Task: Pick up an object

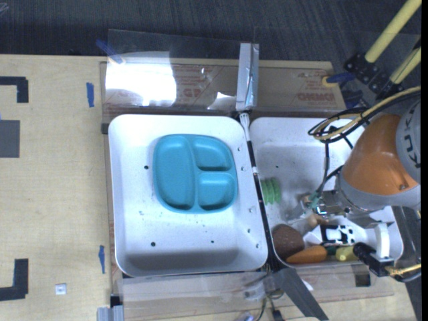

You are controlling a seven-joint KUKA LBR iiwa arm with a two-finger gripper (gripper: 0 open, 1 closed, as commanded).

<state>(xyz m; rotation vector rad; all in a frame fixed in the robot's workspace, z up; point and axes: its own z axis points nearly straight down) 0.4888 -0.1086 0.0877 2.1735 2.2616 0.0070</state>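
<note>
Down at the near edge of the right bin [287,136], I see a carrot [309,254] beside a brown lump [287,238], with a green piece [271,191] by the divider. My gripper [319,209] hangs low over them; its grip I cannot tell. Left bin [127,179] holds a blue tray [195,172].

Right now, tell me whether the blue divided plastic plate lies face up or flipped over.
Face up: the blue divided plastic plate lies flat in the left white bin, its three hollow compartments open to the camera.
</note>
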